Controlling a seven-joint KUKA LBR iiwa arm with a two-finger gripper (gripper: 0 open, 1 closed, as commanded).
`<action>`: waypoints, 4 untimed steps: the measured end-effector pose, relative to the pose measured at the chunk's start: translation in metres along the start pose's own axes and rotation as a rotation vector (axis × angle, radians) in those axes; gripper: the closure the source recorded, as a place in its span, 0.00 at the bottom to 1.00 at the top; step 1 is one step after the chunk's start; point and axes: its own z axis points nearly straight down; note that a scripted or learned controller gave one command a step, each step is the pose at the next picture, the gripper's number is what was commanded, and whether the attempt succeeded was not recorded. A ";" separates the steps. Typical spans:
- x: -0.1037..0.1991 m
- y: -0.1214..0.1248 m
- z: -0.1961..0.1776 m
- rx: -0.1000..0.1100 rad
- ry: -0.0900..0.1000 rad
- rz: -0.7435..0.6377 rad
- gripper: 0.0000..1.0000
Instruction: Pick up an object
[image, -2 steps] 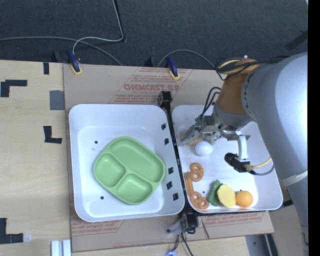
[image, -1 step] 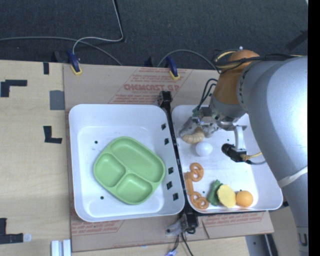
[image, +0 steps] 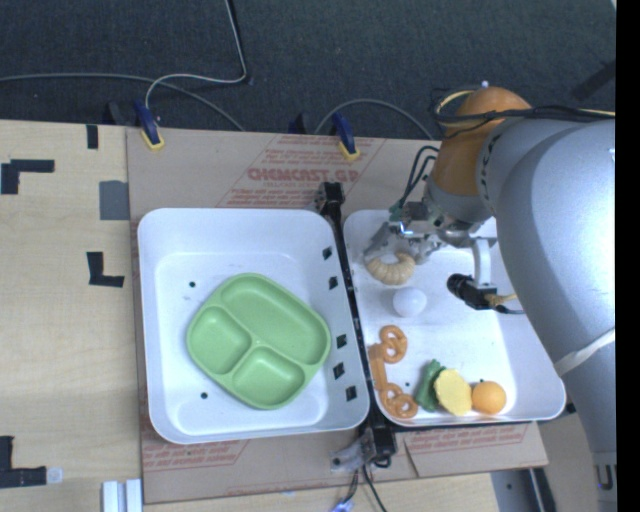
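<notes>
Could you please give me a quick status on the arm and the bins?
Gripper low in right bin, over a tan pastry; grip unclear. White ball, pretzels and toy fruit nearby. Green tray in left bin.

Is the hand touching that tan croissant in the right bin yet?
Cannot tell. In the camera view the hand sits right over the croissant, hiding any contact or gap.

A tan croissant (image: 390, 268) lies flat directly under the gripper (image: 405, 243); a white egg (image: 408, 301) sits just below it.
</notes>
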 end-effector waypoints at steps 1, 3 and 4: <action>0.000 0.003 -0.015 -0.009 -0.003 -0.002 1.00; 0.006 -0.001 0.000 0.001 -0.002 0.002 0.00; 0.009 -0.001 0.000 0.001 -0.005 0.004 0.00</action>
